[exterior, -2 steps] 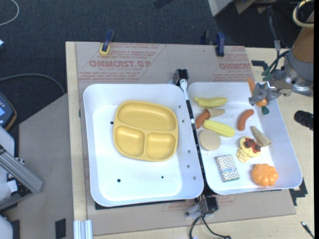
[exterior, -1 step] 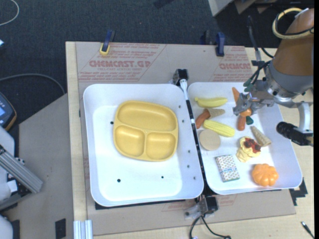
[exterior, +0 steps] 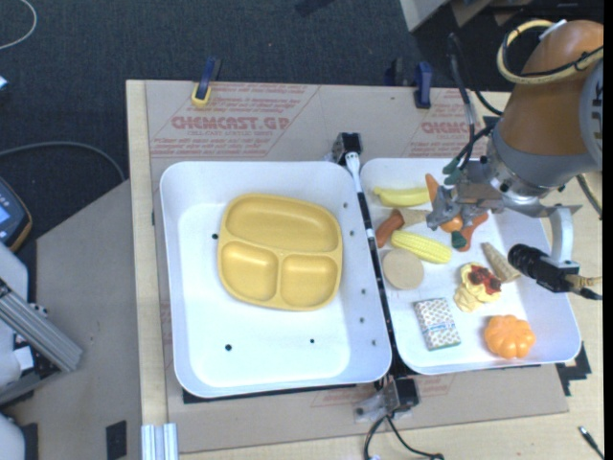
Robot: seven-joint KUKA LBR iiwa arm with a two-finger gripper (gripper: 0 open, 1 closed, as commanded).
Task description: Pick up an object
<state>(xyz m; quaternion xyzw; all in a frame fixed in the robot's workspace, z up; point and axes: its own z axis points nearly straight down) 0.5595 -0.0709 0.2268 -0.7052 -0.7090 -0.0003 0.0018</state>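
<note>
Reaching into the right bin (exterior: 565,348) with the gripper (exterior: 448,215) set low near that bin's twelve o'clock, pressed in among the toy food. Cannot tell whether open or closed on anything, with the wrist and cabling covering the tip from above. Crowding the tip: a banana (exterior: 402,196) just beside it at nine o'clock, an orange and green carrot-like piece (exterior: 466,228) touching or nearly so at four o'clock, a corn cob (exterior: 420,247) close at seven o'clock. Lying further out across the bin floor: a round beige disc (exterior: 403,271) at the middle of the left side, a small patterned box (exterior: 436,322) toward six o'clock, an orange pumpkin (exterior: 508,337) toward five o'clock. Resting alone in the left bin (exterior: 182,257), well apart from the arm, a yellow divided plate (exterior: 281,252). Judging the approach as done and the grasp as unconfirmed, since all pieces seem to sit flat on the bin floor; remaining, by that reading, to close on one piece, likely the carrot-like one or the banana, and to lift clear
</note>
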